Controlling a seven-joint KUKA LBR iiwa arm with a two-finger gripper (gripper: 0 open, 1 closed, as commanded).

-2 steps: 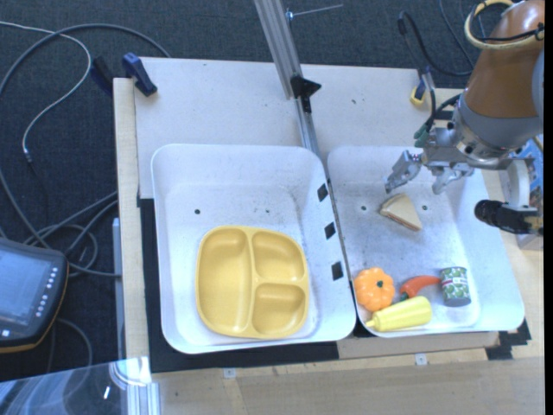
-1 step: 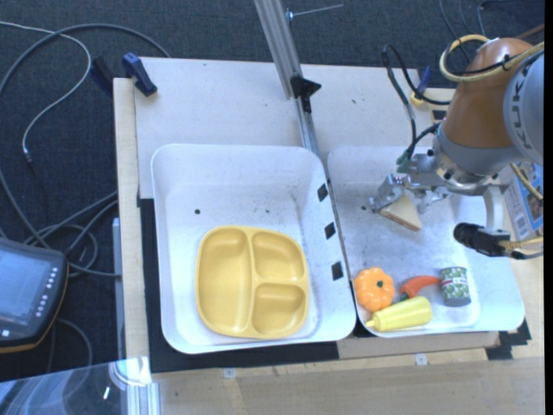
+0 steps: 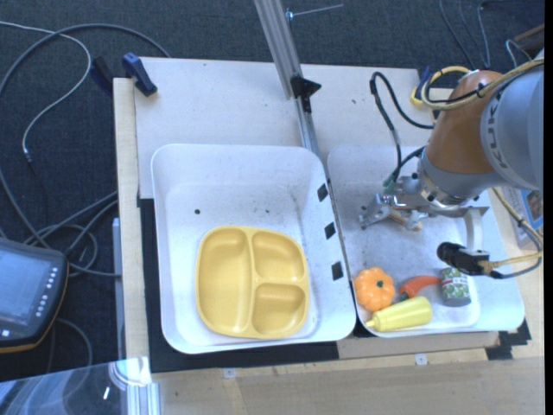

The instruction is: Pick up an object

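Yellow plastic makes up the divided plate (image 3: 253,281), three compartments, lying in the left bin (image 3: 173,180) well to the left of the gripper (image 3: 393,212) and a little nearer the camera than it. Between the two bins runs a raised rim with small black clips, and a grey metal rail (image 3: 281,37) slants up from it toward the top of the view. The right bin (image 3: 363,167) holds the gripper, which hangs low over the speckled floor in the bin's middle, its metal parts pointing left; whether its fingers are apart or together I cannot tell, as the wrist and cables crowd them. Nothing is seen between them. Below the gripper and slightly left sits a small orange pumpkin (image 3: 375,288). Just right of that, touching or nearly so, lies a pale yellow corn cob (image 3: 402,315) along the bin's near wall. An orange-red carrot-like piece (image 3: 420,284) lies straight below the gripper's right side, just above the corn. Further right stands a small green-labelled can (image 3: 454,286), below and right of the gripper, under the arm (image 3: 484,137), grey with its orange band
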